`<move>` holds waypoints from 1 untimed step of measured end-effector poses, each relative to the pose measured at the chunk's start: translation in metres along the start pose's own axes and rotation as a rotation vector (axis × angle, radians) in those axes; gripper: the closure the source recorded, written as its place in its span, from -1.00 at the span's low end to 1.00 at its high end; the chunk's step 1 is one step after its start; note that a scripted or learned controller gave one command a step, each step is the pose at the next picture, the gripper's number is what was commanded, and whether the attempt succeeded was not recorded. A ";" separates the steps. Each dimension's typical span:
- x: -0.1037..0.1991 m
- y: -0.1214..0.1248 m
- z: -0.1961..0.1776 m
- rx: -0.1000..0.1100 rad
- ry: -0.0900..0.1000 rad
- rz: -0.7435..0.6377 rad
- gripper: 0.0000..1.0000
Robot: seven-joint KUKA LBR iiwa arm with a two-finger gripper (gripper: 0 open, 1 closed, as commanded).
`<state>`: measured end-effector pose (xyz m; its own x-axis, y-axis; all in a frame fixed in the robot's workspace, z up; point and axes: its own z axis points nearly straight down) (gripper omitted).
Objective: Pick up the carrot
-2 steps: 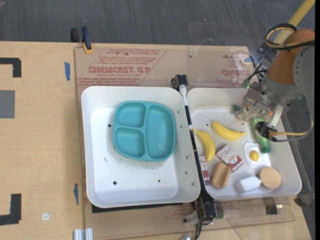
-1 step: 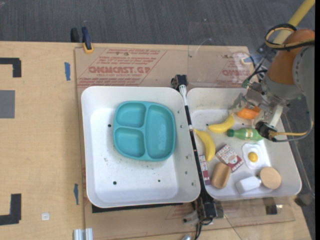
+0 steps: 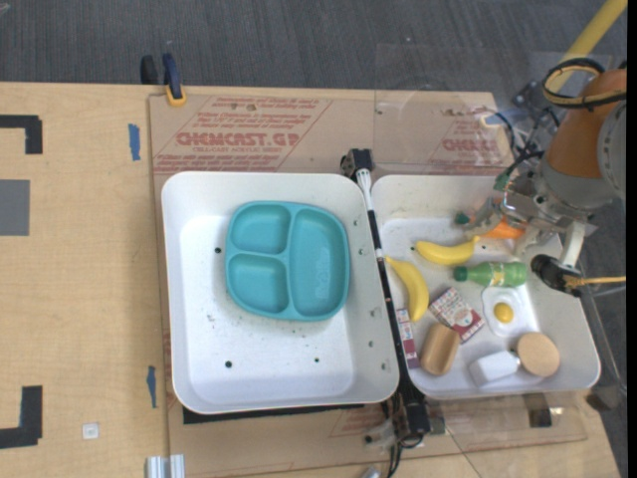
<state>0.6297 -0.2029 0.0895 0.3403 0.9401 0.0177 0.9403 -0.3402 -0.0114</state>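
Bins first: the right-hand shallow white plastic bin [image 3: 587, 339] serves as the landmark, and its near edge is crowded. At its near right corner lies a round tan bun-like disc [image 3: 538, 354], with a small white rounded block [image 3: 494, 367] just to the left of it. Further left along the near side, a brown cylindrical bread-like piece [image 3: 439, 349] leans tilted. Behind these sits a toy fried egg [image 3: 504, 313] and a small red-and-white printed packet [image 3: 457, 310]. A curved yellow toy banana [image 3: 411, 285] lies along the bin's left wall, and a second yellow banana [image 3: 446, 252] lies across the middle. A green plastic bottle [image 3: 493, 274] rests on its side between the egg and that second banana.

Deeper in, toward the bin's far right, the small orange carrot [image 3: 505, 232] lies just behind the bottle and banana, directly under the two-finger gripper [image 3: 508, 217]. Whether the fingers are spread or pinching it cannot be told. The grey arm [image 3: 582, 137] with its orange band comes in over the bin's right wall.

Left of the landmark bin, the second white bin [image 3: 189, 297] holds a teal three-compartment plate [image 3: 289, 261].
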 end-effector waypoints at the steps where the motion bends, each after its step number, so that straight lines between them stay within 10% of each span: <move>1: -0.001 0.001 -0.010 -0.009 -0.009 -0.004 1.00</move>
<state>0.6309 -0.2045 0.0994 0.3367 0.9416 0.0084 0.9416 -0.3367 -0.0021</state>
